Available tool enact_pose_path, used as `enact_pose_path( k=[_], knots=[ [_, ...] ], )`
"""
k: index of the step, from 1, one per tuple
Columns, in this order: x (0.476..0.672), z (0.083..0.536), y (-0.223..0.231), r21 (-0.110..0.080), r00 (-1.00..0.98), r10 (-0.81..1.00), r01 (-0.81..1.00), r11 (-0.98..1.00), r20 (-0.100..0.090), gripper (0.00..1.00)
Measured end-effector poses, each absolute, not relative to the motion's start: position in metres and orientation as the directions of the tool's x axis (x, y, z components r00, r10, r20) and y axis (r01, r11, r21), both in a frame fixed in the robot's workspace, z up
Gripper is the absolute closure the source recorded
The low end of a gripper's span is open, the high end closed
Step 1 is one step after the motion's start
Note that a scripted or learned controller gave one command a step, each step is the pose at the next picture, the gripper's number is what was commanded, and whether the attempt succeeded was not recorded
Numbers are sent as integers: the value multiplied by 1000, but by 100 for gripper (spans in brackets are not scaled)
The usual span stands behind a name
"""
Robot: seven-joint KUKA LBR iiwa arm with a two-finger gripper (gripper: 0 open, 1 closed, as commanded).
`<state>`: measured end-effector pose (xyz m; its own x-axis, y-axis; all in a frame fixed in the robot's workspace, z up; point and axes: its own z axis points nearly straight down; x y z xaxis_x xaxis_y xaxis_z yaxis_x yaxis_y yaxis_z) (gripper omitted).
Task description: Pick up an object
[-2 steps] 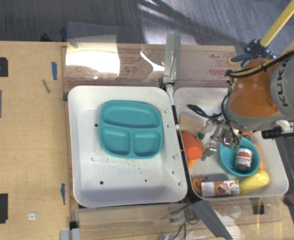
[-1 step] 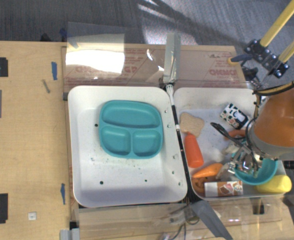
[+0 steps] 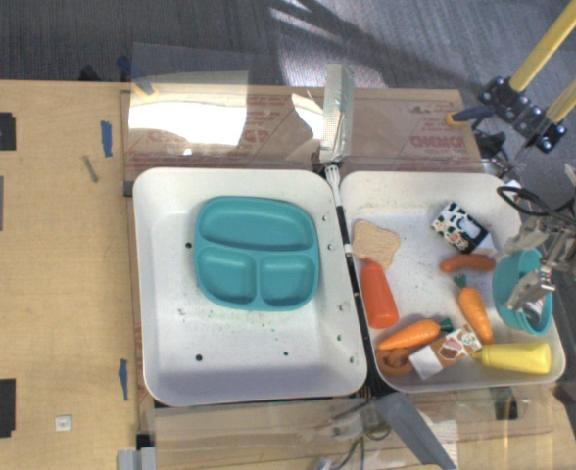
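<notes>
Overhead, two white bins [image 3: 161, 262] sit on a wooden bench [image 3: 43, 262]; the tool's [image 3: 535, 287] grip can't be told.

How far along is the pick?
Done: nothing looks lifted; the orange bottle, carrots, yellow item and black-and-white carton all lie in the right bin. In hand: the gripper sits low at that bin's right edge, over the teal bowl; I can't tell if it grips anything. Left: secure an object and raise it. The teal tray sits in the left bin.
</notes>
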<state>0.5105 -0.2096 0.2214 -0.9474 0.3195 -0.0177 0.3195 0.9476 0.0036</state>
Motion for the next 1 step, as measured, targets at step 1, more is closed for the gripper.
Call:
enact_pose_path(
  k=[1],
  knots=[
    [515,114,-189,5,-975,223,223,975,-28,0]
  ],
)
